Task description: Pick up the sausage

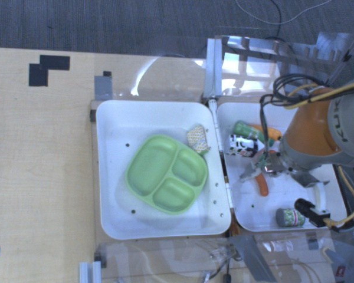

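Gripper: metal two-finger gripper [252, 172], fingers being held spread apart, nothing gripped.
Sausage: slim orange-red sausage [263, 186], being left lying beside the fingertips in right white bin [248, 220].

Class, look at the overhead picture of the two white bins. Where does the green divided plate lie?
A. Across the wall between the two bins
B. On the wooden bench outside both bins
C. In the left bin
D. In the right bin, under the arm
C. The green divided plate lies flat inside the left bin, with a small speckled thing at its upper right edge; the arm works over the right bin.
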`<state>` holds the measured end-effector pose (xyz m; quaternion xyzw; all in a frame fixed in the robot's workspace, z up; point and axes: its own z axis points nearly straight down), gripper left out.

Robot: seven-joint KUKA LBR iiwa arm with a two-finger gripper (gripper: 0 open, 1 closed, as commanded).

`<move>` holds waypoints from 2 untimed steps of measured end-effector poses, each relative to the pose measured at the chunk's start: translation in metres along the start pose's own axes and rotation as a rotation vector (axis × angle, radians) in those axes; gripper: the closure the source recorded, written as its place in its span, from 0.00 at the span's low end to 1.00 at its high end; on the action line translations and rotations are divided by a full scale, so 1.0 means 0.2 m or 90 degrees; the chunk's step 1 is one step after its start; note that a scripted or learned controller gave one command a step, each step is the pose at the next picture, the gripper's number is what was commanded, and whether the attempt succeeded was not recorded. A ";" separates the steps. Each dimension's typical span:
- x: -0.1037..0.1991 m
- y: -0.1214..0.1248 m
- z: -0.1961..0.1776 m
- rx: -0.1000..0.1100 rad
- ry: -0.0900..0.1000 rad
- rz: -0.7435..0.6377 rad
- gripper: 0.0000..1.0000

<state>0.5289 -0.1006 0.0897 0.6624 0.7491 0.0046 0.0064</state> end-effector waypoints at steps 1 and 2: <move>0.01 0.01 -0.06 -0.003 0.001 -0.001 1.00; 0.23 0.10 -0.67 0.006 0.002 0.016 1.00</move>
